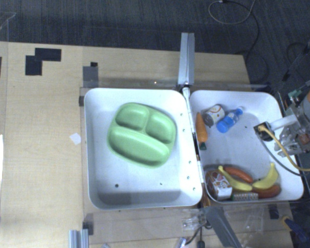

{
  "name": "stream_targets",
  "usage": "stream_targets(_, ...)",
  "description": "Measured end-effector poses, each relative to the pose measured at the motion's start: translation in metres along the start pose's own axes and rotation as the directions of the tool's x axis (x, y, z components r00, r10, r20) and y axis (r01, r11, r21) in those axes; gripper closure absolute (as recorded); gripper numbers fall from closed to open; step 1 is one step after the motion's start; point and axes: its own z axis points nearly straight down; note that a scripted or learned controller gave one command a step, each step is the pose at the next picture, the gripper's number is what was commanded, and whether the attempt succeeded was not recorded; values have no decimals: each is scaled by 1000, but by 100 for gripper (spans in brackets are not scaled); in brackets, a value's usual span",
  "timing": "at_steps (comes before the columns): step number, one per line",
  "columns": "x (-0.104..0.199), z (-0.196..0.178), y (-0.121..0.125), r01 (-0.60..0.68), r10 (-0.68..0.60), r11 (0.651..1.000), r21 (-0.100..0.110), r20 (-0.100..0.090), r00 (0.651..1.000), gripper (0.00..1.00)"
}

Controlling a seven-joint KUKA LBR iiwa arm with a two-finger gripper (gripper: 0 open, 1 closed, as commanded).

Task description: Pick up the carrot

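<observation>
The carrot (201, 127) is a slim orange stick lying lengthwise against the left wall of the right bin (248, 98). My gripper (288, 137) hovers over that bin's right edge, far to the right of the carrot and apart from it. A yellow cable loops beside the gripper. Nothing shows in its grasp.
A small can (213, 114) and a blue bottle (229, 121) lie just right of the carrot. At the bin's front sit a banana (266, 178), a red-orange sausage-like item (239, 173) and a round packet (217, 184). A green divided plate (142, 134) lies in the left bin (101, 190).
</observation>
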Motion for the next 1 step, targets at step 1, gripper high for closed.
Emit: stream_targets(1, 2, -10, -1, 14, -14, 1000, -1, 0, 1000, 100)
